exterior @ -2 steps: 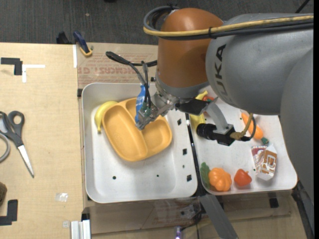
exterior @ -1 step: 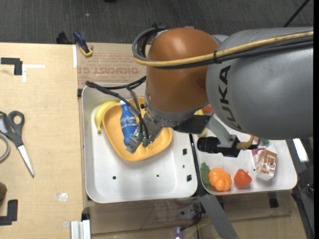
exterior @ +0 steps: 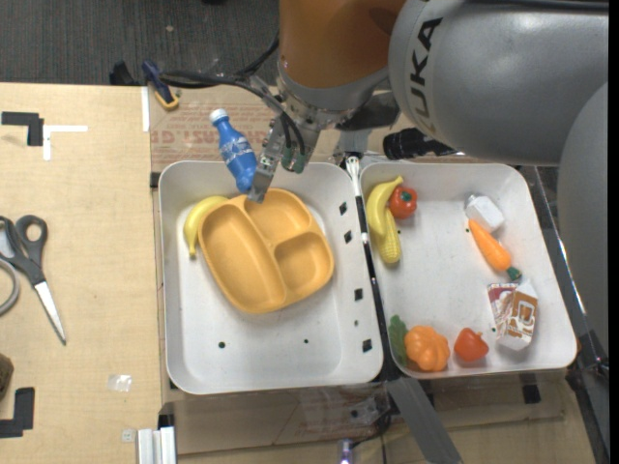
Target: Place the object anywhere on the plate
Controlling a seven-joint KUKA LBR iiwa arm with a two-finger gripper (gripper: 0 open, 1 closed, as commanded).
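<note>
Two bins: sitting side by side on the bench, left bin [exterior: 193, 356] and right bin [exterior: 551, 259].
Plate [exterior: 266, 254]: a yellow divided dish, lying tilted in the left bin, toward its back.
Bottle [exterior: 235, 156]: blue with a white cap, standing at a slant over the back rim of the left bin, cap pointing up and left, its base hanging just above the plate's back edge.
Gripper [exterior: 263, 180]: reaching down at the back of the left bin, fingers closing on the lower part of the bottle, so it is gripping the bottle right over the plate's rim.
Arm [exterior: 484, 66]: looming in from the right, grey shell with the orange band [exterior: 338, 27] showing up top.
Banana [exterior: 200, 218]: lying in the left bin, curling against the plate's left edge.
Right bin, left side: a second banana [exterior: 380, 204], corn [exterior: 388, 243] and a tomato [exterior: 403, 201] crowding together.
Right bin, right side: a carrot [exterior: 491, 247] lying near a white block [exterior: 485, 212], a carton [exterior: 514, 317] below them.
Right bin, front: an orange pepper [exterior: 427, 347] and a red pepper [exterior: 471, 346] sitting near each other.
Scissors [exterior: 34, 269]: lying on the wooden board [exterior: 87, 259], well left of the bins.
</note>
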